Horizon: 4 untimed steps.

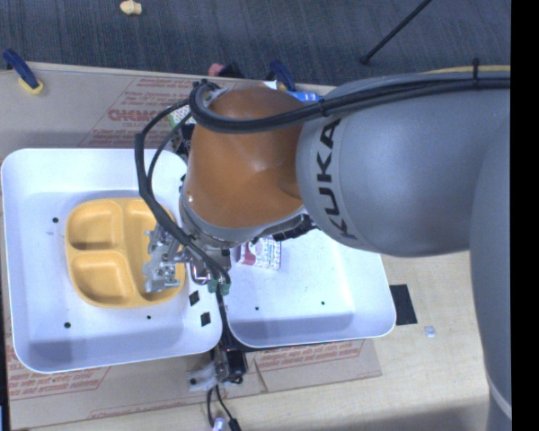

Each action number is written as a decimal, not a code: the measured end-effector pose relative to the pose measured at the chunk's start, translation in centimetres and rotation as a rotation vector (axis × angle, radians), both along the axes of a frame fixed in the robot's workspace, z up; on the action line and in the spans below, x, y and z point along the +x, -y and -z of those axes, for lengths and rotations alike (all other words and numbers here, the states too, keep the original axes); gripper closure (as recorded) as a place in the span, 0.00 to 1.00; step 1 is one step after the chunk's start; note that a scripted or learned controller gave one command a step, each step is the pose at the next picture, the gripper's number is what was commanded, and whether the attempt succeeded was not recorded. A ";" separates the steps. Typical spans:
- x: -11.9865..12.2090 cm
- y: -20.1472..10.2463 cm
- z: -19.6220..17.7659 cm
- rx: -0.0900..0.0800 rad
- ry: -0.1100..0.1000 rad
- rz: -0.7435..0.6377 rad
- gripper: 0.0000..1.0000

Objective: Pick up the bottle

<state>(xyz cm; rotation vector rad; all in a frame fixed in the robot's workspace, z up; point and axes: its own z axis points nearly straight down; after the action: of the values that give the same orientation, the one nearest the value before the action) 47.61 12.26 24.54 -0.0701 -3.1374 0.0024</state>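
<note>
Here the arm overhangs the yellow tray in the left bin; finger spread unreadable.

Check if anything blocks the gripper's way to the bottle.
Cannot tell where the bottle is. The gripper hangs over the yellow divided tray in the left bin, and the arm covers much of the right bin, where a packet pokes out beneath it.

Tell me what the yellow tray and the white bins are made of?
The yellow tray looks like moulded plastic: smooth, one even colour, with rounded compartments. The white bins look like plastic too, smooth with a slight sheen and soft rounded rims, though painted metal can't be ruled out. The gripper over the tray looks metallic, grey and shiny.
</note>
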 end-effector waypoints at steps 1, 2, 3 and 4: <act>0.0 -1.5 1.0 0.000 -0.001 -0.181 1.00; 0.8 -4.1 6.1 0.001 0.000 -0.382 1.00; 0.8 -3.7 4.6 0.002 0.004 -0.255 1.00; 1.3 -7.7 3.6 0.001 0.003 -0.237 1.00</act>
<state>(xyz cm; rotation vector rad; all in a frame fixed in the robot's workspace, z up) 48.88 19.91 20.91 0.3020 -3.1271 0.0009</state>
